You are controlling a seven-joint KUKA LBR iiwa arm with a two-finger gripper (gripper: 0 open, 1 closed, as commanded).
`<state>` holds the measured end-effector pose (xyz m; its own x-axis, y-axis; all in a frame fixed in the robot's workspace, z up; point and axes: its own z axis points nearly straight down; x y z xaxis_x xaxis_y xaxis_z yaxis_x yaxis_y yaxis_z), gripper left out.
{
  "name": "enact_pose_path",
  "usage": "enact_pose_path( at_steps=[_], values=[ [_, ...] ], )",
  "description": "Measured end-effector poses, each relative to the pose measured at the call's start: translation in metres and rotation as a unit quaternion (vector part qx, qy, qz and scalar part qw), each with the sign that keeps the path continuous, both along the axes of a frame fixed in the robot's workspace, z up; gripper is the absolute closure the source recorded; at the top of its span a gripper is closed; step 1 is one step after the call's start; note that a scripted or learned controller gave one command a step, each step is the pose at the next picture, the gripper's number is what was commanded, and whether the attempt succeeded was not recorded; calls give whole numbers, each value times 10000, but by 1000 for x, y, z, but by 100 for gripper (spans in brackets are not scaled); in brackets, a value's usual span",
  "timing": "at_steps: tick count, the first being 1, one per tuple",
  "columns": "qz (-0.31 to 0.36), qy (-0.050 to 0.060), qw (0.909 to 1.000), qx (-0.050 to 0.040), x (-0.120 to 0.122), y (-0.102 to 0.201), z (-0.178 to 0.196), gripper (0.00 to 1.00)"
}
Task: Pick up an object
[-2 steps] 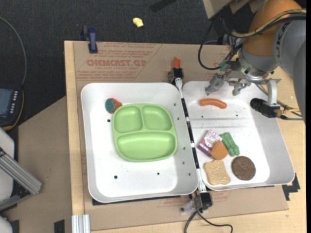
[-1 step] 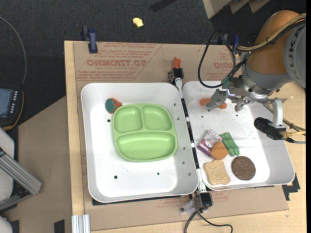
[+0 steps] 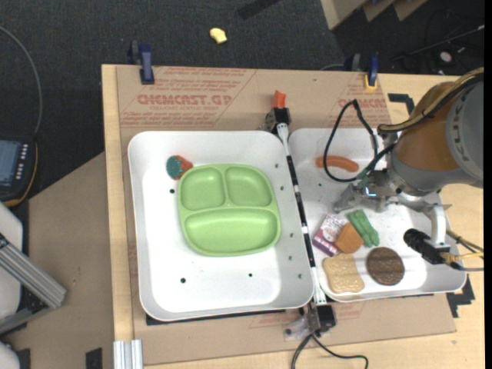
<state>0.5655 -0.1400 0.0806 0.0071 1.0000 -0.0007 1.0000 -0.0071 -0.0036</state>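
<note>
My gripper is low over the middle of the right bin, under the grey and orange arm. Just below it lies a green pickle-shaped piece, with an orange piece and a purple-and-white packet close beside that. A red sausage lies to the gripper's upper left. Near the bin's front edge are a tan cracker and a round brown cookie. Nothing is visibly held in the gripper.
The left bin holds a green divided plate and a small red-and-teal object at its upper left. A black cable loops over the right bin's back. A black part sticks out near the right bin's right side.
</note>
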Motion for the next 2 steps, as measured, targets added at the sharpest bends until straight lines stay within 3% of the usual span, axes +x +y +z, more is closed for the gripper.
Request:
enact_pose_path(
  at_steps=[1,2],
  values=[
    [29,0,10000,13,-48,21,4,0],
    [25,-36,10000,-3,-45,20,14,100]
  ],
)
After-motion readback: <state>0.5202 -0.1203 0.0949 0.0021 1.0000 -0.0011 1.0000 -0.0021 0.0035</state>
